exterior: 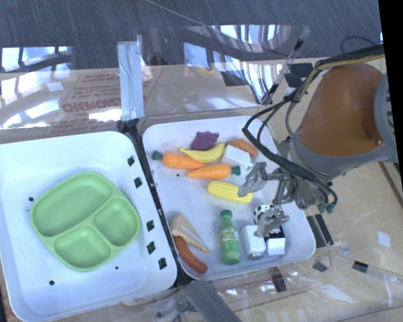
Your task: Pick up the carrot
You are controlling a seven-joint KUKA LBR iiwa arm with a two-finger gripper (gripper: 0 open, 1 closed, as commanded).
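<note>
Hovering over the right bin point(164, 198) near its right edge, the gripper point(264, 198) hangs with its fingers spread apart and nothing between them. One carrot point(209, 172) lies in the bin's upper middle, well apart from the fingers, with a second carrot point(179, 161) just to its upper left beside a banana point(204, 154). A corn cob point(229, 191) lies between the carrot and the gripper. Near the front edge stands a green bottle point(228, 238). The left bin point(20, 291) holds a green divided plate point(84, 220).
</note>
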